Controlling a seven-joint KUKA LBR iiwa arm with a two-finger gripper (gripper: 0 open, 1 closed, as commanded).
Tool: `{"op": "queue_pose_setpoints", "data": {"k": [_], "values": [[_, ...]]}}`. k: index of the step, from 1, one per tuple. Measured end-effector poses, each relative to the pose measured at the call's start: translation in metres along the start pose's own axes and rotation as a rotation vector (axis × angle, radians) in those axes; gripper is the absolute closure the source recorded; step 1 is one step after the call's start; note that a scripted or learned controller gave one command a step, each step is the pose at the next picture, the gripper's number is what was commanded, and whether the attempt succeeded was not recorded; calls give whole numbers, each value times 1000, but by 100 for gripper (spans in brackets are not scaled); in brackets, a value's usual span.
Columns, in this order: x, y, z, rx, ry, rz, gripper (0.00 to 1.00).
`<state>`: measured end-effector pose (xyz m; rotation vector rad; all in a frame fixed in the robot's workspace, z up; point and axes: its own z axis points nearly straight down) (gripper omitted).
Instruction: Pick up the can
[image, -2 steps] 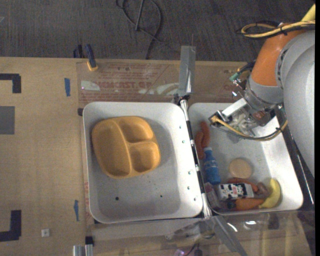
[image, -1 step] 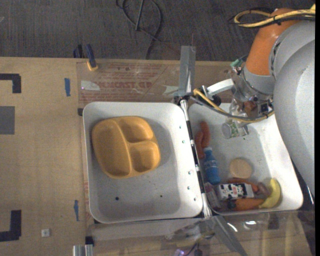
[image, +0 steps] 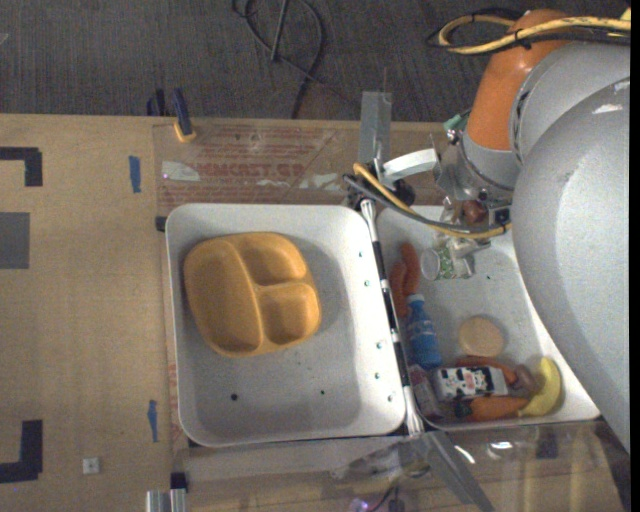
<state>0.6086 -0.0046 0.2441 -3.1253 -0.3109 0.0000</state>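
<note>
Small pale silvery-green can (image: 447, 260) up-frame of the blue plastic bottle (image: 423, 338), directly beneath the grey arm's gripper (image: 462, 222)

Judged a short straight drop: can almost touching the tool, long axis seemingly across the frame, though too blurred to be sure. Whether the tool is spread or closed cannot be told, and nothing visibly pinched. Orange-red sausage-shaped toy (image: 404, 275) just left of the can, above the bottle, likeliest to be nudged. Round tan disc (image: 481, 337) right of the bottle, well clear
</note>
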Motion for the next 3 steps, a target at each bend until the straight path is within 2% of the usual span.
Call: {"op": "queue_pose_setpoints", "data": {"k": [1, 2, 3], "values": [[0, 1, -10, 0, 1, 3, 100], [-65, -26, 6, 2, -5, -3, 100], [-9, -28, 60, 0, -2, -25, 100]]}}
